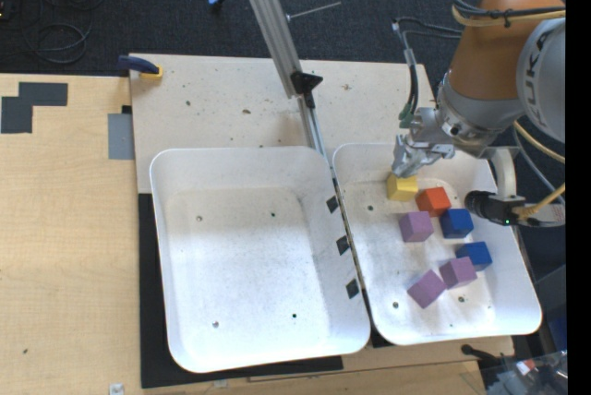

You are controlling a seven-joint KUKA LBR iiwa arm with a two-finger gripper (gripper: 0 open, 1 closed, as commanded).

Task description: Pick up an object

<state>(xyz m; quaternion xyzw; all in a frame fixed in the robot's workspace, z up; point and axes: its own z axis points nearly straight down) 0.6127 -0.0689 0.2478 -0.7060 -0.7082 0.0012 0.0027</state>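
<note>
You see the claw [407, 164] right of centre in the frame, low over the right bin [517, 315], its tip just above the yellow cube [402, 188]. Whether it is open or closed, you cannot tell. The yellow cube sits near the upper left of that bin, touching or nearly touching the orange cube [434, 199] to its right. Below those you get a purple cube [416, 226] and a blue cube [456, 222] side by side. Lower in the frame sits a second blue cube [475, 255], then two more purple cubes [458, 271] [427, 288] close together. The left bin [175, 199] takes the frame's centre left. The grey arm [503, 42] with its orange band comes in from the upper right. The worktop [212, 102] runs behind both bins.
</note>
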